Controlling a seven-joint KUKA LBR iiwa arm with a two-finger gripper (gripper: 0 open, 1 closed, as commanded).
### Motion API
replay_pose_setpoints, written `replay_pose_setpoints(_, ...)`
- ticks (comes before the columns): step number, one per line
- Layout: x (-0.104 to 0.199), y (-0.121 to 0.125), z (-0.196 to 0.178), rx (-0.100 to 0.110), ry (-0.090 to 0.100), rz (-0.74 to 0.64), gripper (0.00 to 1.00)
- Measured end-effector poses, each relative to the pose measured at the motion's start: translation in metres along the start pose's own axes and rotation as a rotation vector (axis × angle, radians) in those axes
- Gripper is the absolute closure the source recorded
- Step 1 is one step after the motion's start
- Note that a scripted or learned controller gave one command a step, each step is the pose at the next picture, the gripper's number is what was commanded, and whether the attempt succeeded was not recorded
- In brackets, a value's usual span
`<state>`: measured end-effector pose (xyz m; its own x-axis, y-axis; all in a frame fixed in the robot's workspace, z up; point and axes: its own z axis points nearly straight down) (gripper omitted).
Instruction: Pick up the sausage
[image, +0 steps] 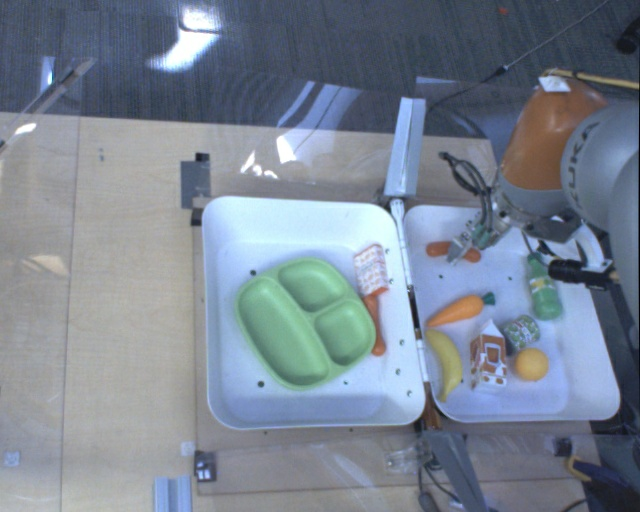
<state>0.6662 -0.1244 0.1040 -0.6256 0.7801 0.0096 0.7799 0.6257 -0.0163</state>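
Observation:
A short orange-red sausage (439, 249) lies in the right bin (590, 400), near its far left corner. My gripper (468, 245) is down over the sausage's right end, reaching in from the grey and orange arm (545, 140) at the upper right. The gripper's tip covers that end of the sausage, and I cannot make out whether it has hold of it.
The right bin also holds a carrot (458, 310), banana (446, 362), small carton (488, 360), can (521, 331), orange (531, 365) and green bottle (544, 292). The left bin (230, 400) holds a green divided plate (300, 322), a packet (370, 267) and a thin orange-red stick (376, 325).

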Motion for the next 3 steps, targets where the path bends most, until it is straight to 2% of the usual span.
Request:
replay_pose_setpoints(1, 0.053, 0.031, -0.134, -0.026, -0.014, 0.187, 1.00)
replay_pose_setpoints(2, 0.026, 0.009, 0.010, -0.023, -0.011, 0.253, 1.00)
replay_pose_setpoints(3, 0.030, 0.005, 0.014, -0.005, 0.006, 0.255, 0.00)
